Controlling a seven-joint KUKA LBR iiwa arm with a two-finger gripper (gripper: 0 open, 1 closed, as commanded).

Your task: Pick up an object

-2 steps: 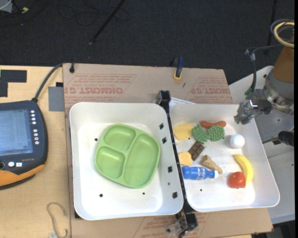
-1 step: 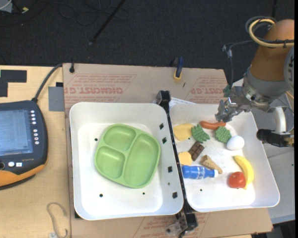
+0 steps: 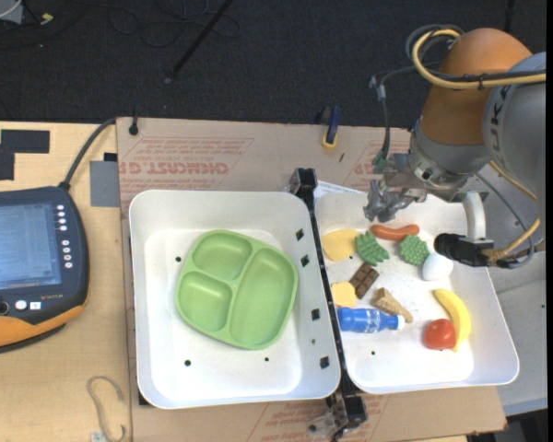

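Tomato point(image 3: 440, 334) – hand point(image 3: 384, 208) above sausage point(image 3: 395, 232)

A red-orange sausage point(image 3: 395, 231) lies flat (slightly tilted) in the right bin point(image 3: 498, 357).

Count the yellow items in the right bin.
3: a banana near the right side beside a tomato, one yellow piece at the upper left by the divider, another below it above the bottle. The arm may hide more.
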